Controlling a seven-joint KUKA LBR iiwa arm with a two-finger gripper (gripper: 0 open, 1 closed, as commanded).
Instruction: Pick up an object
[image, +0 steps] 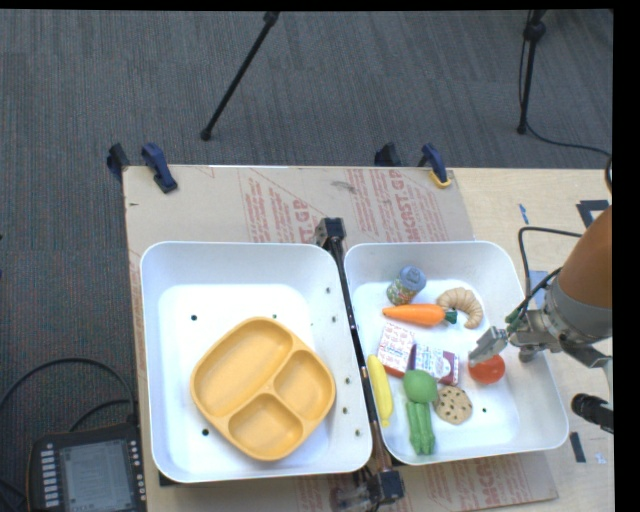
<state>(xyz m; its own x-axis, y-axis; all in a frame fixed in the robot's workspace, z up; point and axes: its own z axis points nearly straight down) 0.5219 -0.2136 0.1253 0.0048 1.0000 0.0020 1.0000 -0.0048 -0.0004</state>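
- Grey two-finger gripper (492, 350): over round red tomato-like toy (487, 370), right white bin (540, 420); finger state: can't tell.
- Step: approach/grasp. Next: descend, centre, close.

Cardboard sheet (300, 205) under the bins: red printed lettering and triangle outlines, upside down to the camera and too small to read. Two small cartons (418, 356) in the right bin (540, 420): red-and-white printed faces, wording illegible. Handheld screen unit (85, 470) at lower left: display contents unreadable.
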